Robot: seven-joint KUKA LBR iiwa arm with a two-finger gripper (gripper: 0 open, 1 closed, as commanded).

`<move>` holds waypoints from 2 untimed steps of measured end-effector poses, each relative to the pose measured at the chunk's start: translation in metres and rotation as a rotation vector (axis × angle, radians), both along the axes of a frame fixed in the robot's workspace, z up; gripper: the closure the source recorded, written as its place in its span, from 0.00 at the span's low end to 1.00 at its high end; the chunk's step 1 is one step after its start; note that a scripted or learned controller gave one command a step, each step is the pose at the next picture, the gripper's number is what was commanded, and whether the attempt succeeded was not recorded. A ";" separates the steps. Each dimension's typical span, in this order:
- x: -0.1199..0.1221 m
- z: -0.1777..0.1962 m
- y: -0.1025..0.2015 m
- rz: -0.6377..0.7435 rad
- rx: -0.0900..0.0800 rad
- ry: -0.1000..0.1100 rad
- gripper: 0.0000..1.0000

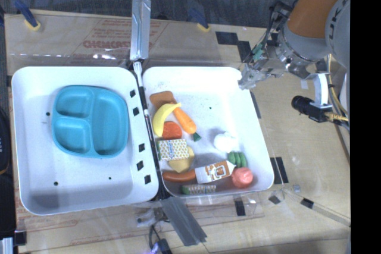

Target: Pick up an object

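The right bin (pixel 253 113) holds a pile of toy foods along its left and front sides. Among them are a yellow banana (pixel 164 118), an orange carrot (pixel 185 121), a white egg (pixel 224 141), a small carton (pixel 214 171) and a red round fruit (pixel 243 176). My gripper (pixel 247 78) hangs over the bin's far right corner, at its rim. It is well apart from the foods, and nothing shows in it. The grey and orange arm (pixel 312 9) reaches in from the upper right.
In the left bin (pixel 30 146) lies a blue divided plate (pixel 91 120). A metal bar (pixel 140 27) stands at the back between the bins. A yellow patterned box (pixel 172 149), a sausage (pixel 178 176) and a green vegetable (pixel 237 159) lie in the pile.
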State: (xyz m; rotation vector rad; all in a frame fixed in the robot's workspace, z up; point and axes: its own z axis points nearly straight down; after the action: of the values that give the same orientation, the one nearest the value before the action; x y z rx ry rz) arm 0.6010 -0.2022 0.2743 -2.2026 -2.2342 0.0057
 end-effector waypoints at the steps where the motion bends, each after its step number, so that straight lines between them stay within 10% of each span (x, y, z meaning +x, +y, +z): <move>1: 0.000 0.000 0.000 0.000 0.000 0.000 0.00; 2: -0.034 -0.183 0.068 0.099 0.000 -0.002 0.00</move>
State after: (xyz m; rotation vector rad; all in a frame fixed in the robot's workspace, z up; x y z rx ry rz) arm 0.5670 -0.1339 0.0916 -2.0903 -2.3418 0.0028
